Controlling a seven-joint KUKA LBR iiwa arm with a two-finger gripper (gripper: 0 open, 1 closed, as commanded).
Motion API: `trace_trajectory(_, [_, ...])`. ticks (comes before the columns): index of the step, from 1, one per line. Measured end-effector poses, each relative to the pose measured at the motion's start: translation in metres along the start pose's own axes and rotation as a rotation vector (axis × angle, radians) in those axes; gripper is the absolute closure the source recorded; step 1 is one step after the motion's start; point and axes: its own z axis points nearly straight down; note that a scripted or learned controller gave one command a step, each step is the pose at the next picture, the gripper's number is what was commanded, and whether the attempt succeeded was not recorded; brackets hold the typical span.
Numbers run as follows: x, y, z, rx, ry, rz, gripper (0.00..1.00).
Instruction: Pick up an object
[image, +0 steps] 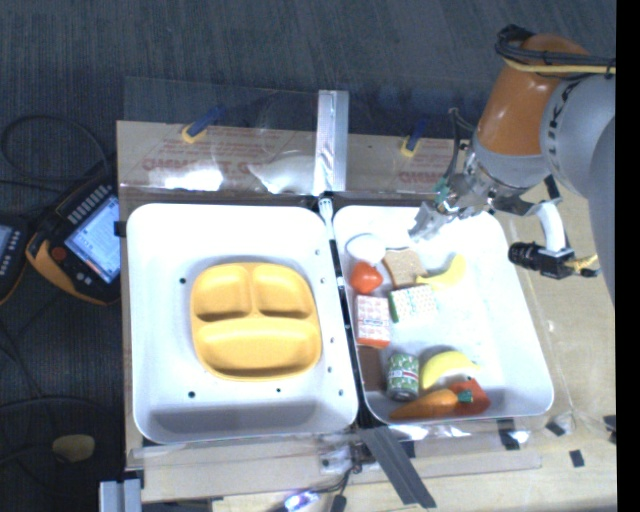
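My gripper (428, 224) hangs over the far edge of the right bin (520, 330), just above and right of a tan bread slice (403, 265) and a small banana (449, 270). Nothing shows held in it. A white round lid (362, 245) and a red tomato (366, 278) lie to its left. Further toward the front lie a green-and-white box (413, 301), a red-and-white box (372, 320), a green can (403, 375), a yellow lemon (447, 366), a carrot (425, 404) and a red pepper (472, 397).
The left bin (150, 330) holds a yellow divided tray (255, 317). A metal divider post (331, 140) stands behind the bins' shared wall. A handheld pendant (85, 240) lies off the bench at left. The arm's grey link (590, 120) crosses the top right.
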Motion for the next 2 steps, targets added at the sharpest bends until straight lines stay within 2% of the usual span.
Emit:
trace_trajectory(1, [-0.0053,0.0198,0.0242,0.002,-0.001,0.259,1.0])
trace_trajectory(2, [-0.0055,0.0197,0.024,0.002,-0.002,0.26,0.0])
